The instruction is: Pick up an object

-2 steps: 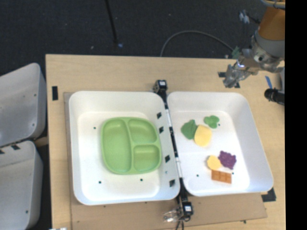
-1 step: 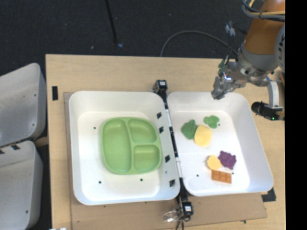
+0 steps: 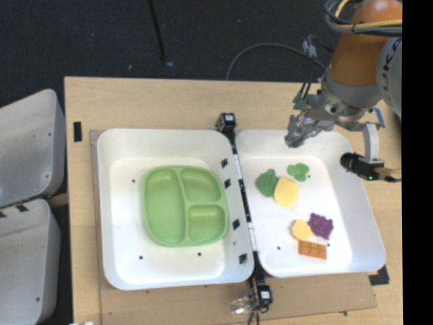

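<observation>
Several small toy foods lie in the right bin (image 3: 352,246): a green leafy piece (image 3: 266,182), a smaller green piece (image 3: 298,171), a pale yellow piece (image 3: 286,192), a purple grape cluster (image 3: 321,225), a yellow-orange piece (image 3: 302,230) and an orange waffle-like block (image 3: 312,250). My gripper (image 3: 295,137) hangs over the far edge of the right bin, above and behind the green pieces. Nothing shows beneath its tip.
The left bin (image 3: 115,256) holds a green divided plate (image 3: 184,204). A black clip (image 3: 226,121) and a hinge strip (image 3: 240,202) sit between the bins. A black fixture (image 3: 356,163) juts over the right bin's right rim. Grey chair backs (image 3: 27,147) stand at the left.
</observation>
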Motion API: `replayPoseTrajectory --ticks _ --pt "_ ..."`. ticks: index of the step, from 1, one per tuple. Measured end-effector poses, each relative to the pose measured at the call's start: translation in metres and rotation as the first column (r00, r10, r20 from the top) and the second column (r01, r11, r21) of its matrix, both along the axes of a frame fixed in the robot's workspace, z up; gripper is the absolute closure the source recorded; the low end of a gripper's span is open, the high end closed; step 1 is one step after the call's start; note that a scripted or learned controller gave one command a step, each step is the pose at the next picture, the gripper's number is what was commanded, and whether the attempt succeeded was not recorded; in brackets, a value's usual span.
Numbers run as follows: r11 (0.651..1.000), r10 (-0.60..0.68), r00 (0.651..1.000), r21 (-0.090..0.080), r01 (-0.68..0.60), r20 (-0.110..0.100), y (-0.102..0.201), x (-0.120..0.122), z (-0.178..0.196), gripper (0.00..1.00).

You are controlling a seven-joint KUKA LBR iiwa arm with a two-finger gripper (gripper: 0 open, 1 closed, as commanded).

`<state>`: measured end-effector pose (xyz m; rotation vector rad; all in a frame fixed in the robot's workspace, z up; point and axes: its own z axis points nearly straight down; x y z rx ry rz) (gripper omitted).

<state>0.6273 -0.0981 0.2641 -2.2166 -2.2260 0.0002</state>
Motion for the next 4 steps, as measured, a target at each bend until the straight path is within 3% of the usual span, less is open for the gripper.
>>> replayPoseTrajectory --ticks 1,4 --pt "1.0 0.0 1.0 0.0 0.0 -0.002 0.043 -0.015 -0.009 1.0" --pt "1.0 0.002 1.0 0.001 -0.002 -0.004 0.175 -0.101 -0.031 1.0"
